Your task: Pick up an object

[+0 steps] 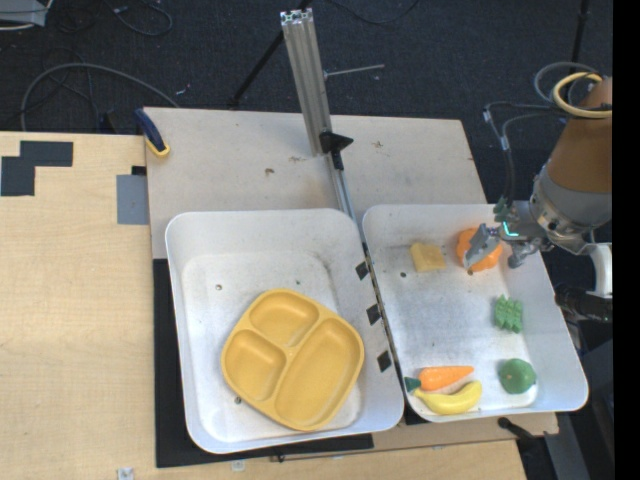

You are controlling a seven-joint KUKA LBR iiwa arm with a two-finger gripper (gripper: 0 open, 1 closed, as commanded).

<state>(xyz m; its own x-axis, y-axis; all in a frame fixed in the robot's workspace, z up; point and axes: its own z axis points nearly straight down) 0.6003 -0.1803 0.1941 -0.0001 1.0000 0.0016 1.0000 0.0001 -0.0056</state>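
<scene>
At the upper right of the right bin (560, 393), the gripper (492, 248) straddles the orange toy (477, 249), jaws apart; it looks light, rigid, slippery, best pinched across its middle.

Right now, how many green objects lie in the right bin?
2: a ridged green piece near the right wall, and a round green one in the near right corner.

The two bins (190, 268) look like matt white plastic, lightly speckled and scuffed; the yellow divided plate (292, 358) is smooth plastic with a soft sheen; the banana (450, 399), carrot (445, 376) and green pieces (toy food, by the look) seem glossy plastic; the upright post (307, 78) is brushed metal; the bench (60, 298) shows pale wood grain.
</scene>
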